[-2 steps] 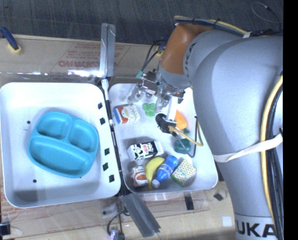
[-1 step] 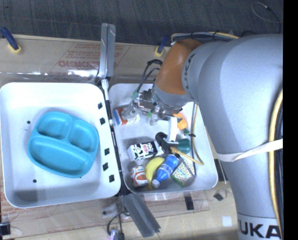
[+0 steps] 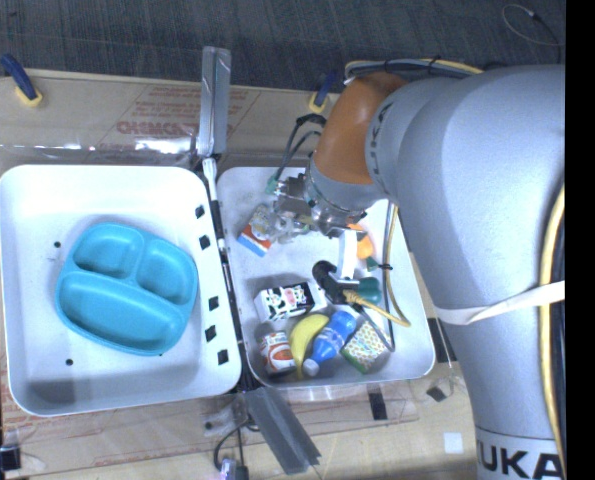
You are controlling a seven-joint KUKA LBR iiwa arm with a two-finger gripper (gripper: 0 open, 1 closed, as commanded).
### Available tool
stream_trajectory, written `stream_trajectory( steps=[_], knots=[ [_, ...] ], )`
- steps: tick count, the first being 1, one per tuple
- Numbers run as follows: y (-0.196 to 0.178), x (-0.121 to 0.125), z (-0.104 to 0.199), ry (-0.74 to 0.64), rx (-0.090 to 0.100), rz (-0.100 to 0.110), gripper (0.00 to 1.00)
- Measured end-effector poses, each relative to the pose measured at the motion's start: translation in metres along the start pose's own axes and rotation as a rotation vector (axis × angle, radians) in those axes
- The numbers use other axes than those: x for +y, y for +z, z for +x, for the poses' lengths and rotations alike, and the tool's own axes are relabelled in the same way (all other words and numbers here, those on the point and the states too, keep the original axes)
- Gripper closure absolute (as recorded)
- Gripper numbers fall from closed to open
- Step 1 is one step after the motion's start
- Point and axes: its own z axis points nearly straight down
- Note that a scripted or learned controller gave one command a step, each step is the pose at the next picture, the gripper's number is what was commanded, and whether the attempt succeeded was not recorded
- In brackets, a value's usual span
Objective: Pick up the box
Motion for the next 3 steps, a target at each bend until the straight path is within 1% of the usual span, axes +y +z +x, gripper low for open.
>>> stream_trajectory(
  steps=[1, 2, 3],
  knots=[
    [0.016, 0.031, -0.02, 0.231, -0.005, 0.01, 1.0],
    [0.016, -0.011, -0.023, 0.43, -0.006, 0.015, 1.0],
    [-0.084, -0.038, 0.062, 0.212, -0.005, 0.012, 1.0]
  ],
)
